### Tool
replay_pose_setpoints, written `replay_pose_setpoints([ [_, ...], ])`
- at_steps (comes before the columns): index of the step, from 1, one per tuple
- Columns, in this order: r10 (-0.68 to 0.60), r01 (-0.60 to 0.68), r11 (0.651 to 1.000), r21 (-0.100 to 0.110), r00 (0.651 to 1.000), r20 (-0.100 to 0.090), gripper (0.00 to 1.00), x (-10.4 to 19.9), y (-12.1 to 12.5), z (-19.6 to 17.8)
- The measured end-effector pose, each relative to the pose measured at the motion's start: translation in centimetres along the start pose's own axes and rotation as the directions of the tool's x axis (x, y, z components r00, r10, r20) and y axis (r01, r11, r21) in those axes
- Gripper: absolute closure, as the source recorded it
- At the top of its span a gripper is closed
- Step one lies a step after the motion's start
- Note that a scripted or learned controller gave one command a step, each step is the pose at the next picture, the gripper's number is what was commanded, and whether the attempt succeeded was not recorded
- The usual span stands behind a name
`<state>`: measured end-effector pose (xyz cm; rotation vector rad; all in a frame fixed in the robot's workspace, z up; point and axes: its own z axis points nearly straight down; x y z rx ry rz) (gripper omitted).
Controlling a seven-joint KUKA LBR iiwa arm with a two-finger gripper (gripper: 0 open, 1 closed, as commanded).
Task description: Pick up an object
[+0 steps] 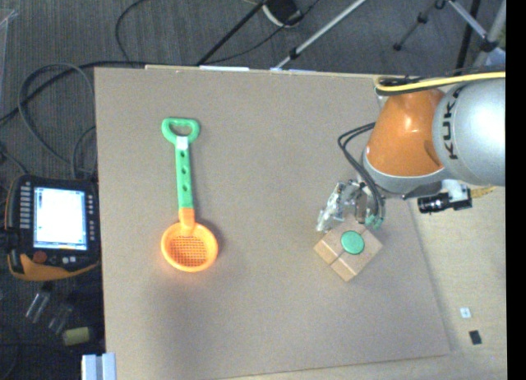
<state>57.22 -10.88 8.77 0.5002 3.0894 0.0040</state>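
One orange-and-green toy strainer [187, 206] lying far left; one wooden block with a green disc [348, 252] near right. Gripper [349, 210] hovering just above the block, finger spread impossible to tell. Teach pendant [54, 226] off the bench's left edge.

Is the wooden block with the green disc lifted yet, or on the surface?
On the surface. The wooden block lies flat on the brown board, green disc up, with the gripper just above its upper edge, not around it.
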Motion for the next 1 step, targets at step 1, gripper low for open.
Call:
replay_pose_setpoints([
  [1,0.181,-0.181,0.984,0.001,0.984,-0.004,0.0,-5.11,-3.39,0.12],
])
